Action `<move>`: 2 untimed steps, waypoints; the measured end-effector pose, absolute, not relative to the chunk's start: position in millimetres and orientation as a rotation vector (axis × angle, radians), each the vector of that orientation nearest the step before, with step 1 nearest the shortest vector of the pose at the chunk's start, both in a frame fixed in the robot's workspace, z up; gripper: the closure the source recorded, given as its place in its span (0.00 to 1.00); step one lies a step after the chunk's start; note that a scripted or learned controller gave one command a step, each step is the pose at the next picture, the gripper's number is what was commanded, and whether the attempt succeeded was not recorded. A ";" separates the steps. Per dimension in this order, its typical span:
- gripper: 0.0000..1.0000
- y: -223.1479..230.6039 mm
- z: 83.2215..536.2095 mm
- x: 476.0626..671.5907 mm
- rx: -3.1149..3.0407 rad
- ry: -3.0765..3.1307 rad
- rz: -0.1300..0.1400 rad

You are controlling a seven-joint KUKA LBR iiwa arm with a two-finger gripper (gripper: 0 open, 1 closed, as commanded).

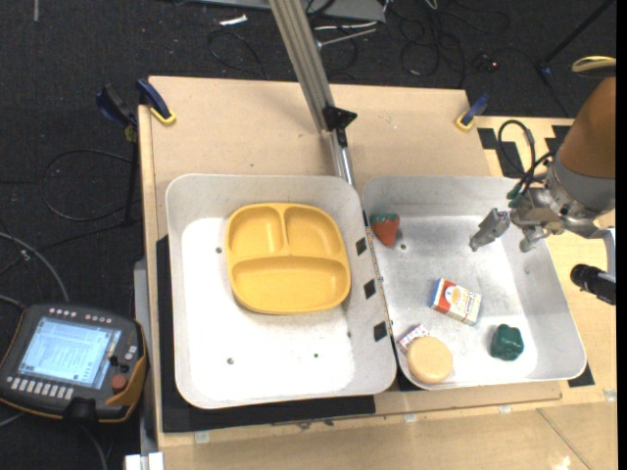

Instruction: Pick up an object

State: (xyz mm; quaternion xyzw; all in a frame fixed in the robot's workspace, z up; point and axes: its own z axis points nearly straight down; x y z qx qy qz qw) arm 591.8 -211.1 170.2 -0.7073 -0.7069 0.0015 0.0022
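Objects for picking lie in the right bin [549,360]: you have four of them there. A strawberry [387,228] sits near the bin's far left corner, close to the divider between the two bins. A small carton [457,301], white and orange with a blue patch, lies tilted around the middle of the bin floor. A green piece [506,342] rests nearer the front right, just beyond the carton. A round tan disc [429,359] lies at the front left of that bin, touching or nearly touching a small purple-edged card [409,335] beside it.

Your gripper [510,231] is over the far right part of the right bin, well apart from all four objects. Its two fingers are spread wide, one pointing down-left toward the bin floor and the other close to the bin's right wall, and nothing lies between them. You cannot tell from this angle whether the tips touch the floor.

The left bin [196,360] holds a yellow tray [288,258] with three compartments, lying flat toward the far half of the bin; its compartments hold nothing you can see.

Off the bench, at the lower left, a pendant [67,358] with a lit screen lies on the dark floor. A grey pole [306,52] slants down from the top toward the gap between the bins.
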 end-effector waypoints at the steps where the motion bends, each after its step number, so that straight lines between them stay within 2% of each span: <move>1: 0.00 -207.9 106.0 590.7 -2.217 -2.218 0.005; 2: 0.00 -207.4 94.6 590.7 -2.220 -2.221 0.002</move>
